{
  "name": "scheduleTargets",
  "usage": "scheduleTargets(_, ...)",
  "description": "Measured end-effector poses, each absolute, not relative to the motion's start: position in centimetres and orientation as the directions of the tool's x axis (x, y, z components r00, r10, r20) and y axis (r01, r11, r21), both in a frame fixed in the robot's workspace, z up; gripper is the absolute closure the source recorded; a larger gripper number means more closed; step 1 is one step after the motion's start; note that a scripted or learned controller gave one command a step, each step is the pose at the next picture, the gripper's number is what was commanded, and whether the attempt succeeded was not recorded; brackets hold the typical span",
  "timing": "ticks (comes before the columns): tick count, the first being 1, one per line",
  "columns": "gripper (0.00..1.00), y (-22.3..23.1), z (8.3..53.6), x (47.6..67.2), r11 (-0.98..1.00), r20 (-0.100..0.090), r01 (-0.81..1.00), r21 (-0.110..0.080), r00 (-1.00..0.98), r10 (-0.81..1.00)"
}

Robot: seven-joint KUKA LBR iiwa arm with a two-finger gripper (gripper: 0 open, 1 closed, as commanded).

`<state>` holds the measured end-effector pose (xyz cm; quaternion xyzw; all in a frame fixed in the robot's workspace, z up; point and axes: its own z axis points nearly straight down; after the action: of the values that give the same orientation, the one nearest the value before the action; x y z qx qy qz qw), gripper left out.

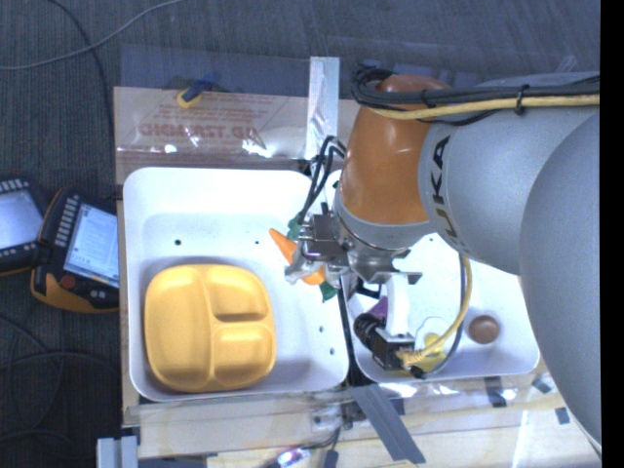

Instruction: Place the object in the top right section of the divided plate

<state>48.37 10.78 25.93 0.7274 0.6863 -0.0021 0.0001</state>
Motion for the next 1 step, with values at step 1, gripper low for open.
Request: scheduleTargets(1, 1.00, 12.32, 23.87, 48.30, 0.026, -0.004, 1.000, -0.005, -0.026, 1.000)
